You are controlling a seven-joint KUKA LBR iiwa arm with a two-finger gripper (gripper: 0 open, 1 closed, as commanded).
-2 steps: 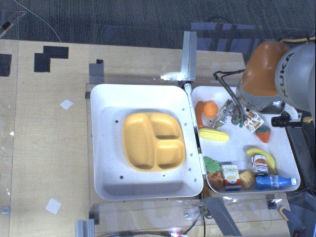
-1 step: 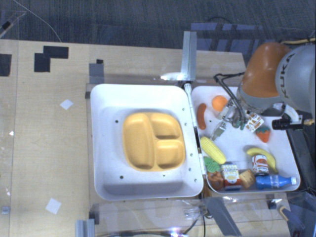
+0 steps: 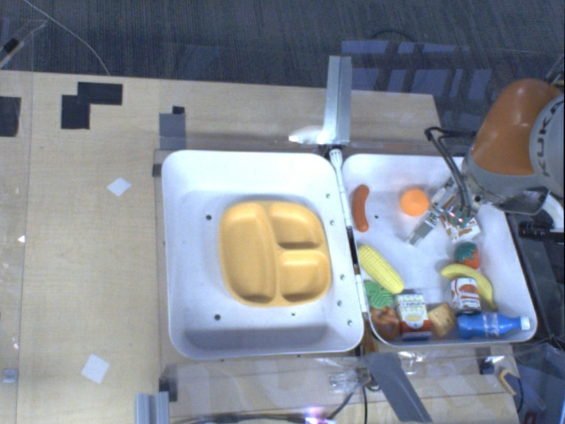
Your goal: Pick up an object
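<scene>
The right bin (image 3: 512, 237) holds several toy foods: a red sausage (image 3: 360, 208), an orange ball (image 3: 414, 202), a corn cob (image 3: 380, 268), a banana (image 3: 470, 278), a small red and green fruit (image 3: 467, 254), a can (image 3: 465, 296) and a blue bottle (image 3: 493, 326). My gripper (image 3: 441, 217) hangs low over the bin's upper middle, just right of the orange ball and above the fruit. A small red and white piece (image 3: 463, 228) sits right at the gripper; I cannot tell whether it is held.
The left bin (image 3: 190, 237) carries a yellow divided plate (image 3: 274, 252). A small carton (image 3: 410, 312) and other toys crowd the right bin's near edge. A metal post (image 3: 338, 104) stands behind the divider between the bins. The arm's orange band (image 3: 512, 135) looms at right.
</scene>
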